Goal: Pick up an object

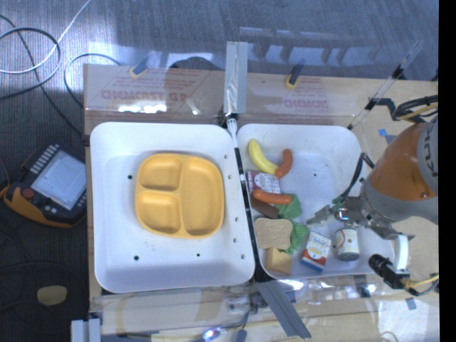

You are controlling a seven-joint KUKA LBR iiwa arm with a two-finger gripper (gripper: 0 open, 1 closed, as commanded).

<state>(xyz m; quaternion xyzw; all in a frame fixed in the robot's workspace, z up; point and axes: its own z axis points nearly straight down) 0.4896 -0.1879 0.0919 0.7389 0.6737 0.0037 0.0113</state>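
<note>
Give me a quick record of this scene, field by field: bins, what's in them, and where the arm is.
left bin: holds a yellow divided plate
right bin: toy food along its left side
items there: banana, sausage, bread slice, small carton, can
arm: over the right bin's right edge
gripper: low, just above the can; grasp unclear
</note>
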